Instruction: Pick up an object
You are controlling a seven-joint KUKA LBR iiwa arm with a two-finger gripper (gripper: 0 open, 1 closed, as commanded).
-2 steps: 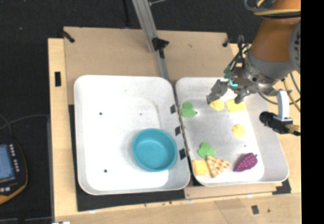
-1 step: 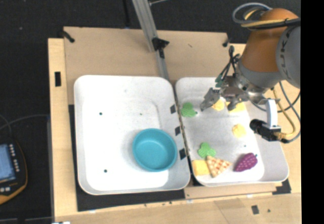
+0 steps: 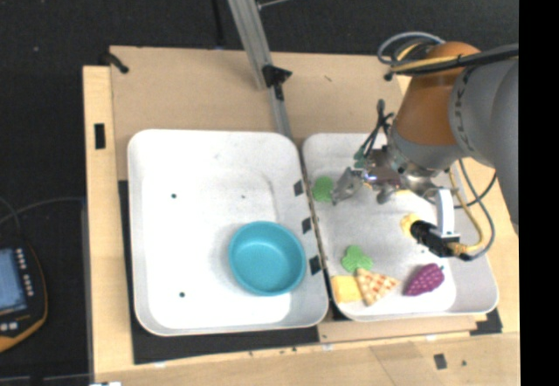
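While the gripper (image 3: 349,186) hangs low over the far left part of the right bin (image 3: 476,301), its fingers seem slightly parted with nothing between them, though the view is too blurred to be sure. A green round piece (image 3: 323,190) lies just left of the fingertips against the bin's left wall, the nearest candidate; the pizza slice (image 3: 376,286) and purple grapes (image 3: 424,279) sit well apart toward the near edge.

green toy (image 3: 323,189) flat in right bin (image 3: 472,306), left edge.

Open floor mid right bin (image 3: 476,301); toys (image 3: 377,286) crowded along its near wall.
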